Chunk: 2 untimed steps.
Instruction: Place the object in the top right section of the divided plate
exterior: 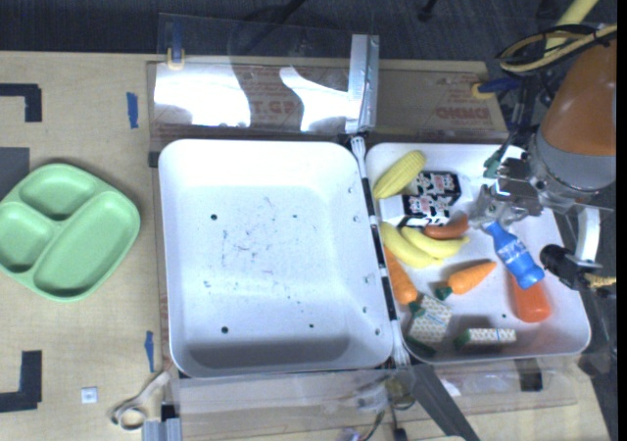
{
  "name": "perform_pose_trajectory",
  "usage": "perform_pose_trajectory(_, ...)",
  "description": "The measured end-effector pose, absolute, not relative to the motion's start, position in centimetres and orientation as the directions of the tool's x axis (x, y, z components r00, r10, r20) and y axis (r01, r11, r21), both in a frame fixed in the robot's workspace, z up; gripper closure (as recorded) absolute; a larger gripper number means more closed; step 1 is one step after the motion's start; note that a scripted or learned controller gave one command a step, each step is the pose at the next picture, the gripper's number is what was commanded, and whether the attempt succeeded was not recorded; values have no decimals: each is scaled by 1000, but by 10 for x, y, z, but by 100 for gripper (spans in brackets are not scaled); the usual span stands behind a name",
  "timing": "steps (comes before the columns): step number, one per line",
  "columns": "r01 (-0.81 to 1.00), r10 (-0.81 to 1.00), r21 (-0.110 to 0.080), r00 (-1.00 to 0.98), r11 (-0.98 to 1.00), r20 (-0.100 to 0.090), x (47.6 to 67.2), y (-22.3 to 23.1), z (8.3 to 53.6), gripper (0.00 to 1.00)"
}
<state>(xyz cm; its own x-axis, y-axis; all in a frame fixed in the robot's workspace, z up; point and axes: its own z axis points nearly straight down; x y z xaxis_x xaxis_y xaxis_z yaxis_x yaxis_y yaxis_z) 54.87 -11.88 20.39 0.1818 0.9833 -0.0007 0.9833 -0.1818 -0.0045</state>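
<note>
My gripper (487, 202): over right bin (578, 331), grasp state can't tell. Next: pick one item, e.g. carrot (468, 275), lift straight, then to green plate (65, 230).

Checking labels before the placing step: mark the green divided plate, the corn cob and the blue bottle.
green divided plate (110, 225): camera view, bare floor of its large section.
corn cob (400, 173): camera view, middle of the cob.
blue bottle (513, 259): camera view, middle of its body.
</note>
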Motion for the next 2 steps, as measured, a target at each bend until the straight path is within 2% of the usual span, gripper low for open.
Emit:
perform_pose_trajectory(1, 992, 992, -4, 129, -129, 0, 543, -54, 239, 100)
perform_pose_trajectory(2, 967, 967, -4, 253, -253, -2, 571, 43, 256, 100)
